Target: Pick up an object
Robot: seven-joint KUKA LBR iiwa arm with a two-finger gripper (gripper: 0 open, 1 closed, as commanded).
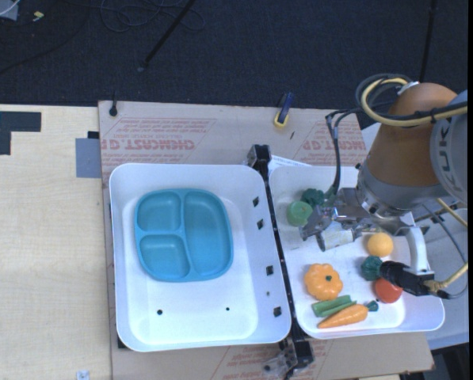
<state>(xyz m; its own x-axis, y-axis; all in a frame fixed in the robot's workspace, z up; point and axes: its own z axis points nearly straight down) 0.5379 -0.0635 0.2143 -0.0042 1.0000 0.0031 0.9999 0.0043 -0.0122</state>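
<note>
Over on the left, the shallow white plastic bin (141, 307) carries a smooth turquoise divided plate (182, 234) with three compartments, lying flat. Across the black clips between the bins sits the second white bin (426, 319), and it is busy: a round green toy (299, 210), a ribbed orange pumpkin-shaped toy (322, 281), an orange carrot with a green bean (343, 313) at the front rim, a round yellow fruit (379, 245) and a red tomato-like piece (387, 290). The metal two-finger gripper (321, 229) hangs just beside the green toy; its jaws stand apart, nothing between them. The grey arm with its orange band (414, 145) covers the bin's far right corner.
</note>
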